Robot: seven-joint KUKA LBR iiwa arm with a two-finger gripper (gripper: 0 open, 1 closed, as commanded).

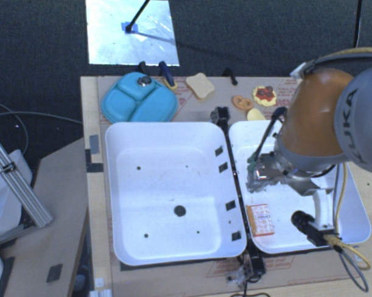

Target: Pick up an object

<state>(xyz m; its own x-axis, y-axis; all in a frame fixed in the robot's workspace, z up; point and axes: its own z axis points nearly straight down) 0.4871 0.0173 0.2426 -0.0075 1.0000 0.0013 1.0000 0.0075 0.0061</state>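
The pincer [260, 176] hung low over the right bin [285, 240], near that bin's left wall and under the bulk of the arm [322, 119]. The left bin [168, 170] lay alongside, with one small dark round spot [179, 210] on its floor; whether that was an object or a mark could not be told. Behind the bins sat a blue divided plate [138, 99]. In the right bin a flat orange packet [260, 219] lay just in front of the pincer, close to the left wall and apart from the pincer. Smaller still, a toy slice of toast [200, 85] and a pretzel piece [241, 102] rested on the bench behind the bins.

The packet looked the likeliest target, and the risk lay in its shape and place. It was thin and flat on the floor, so a closing grip could slide over it and come up empty. The nearby wall could also block one side of the pincer or nudge the packet away. A descent from where the pincer stood seemed set to land short of the packet.

How wide the pincer stood could not be told from above, since the wrist hid it. Nothing was seen held in it.
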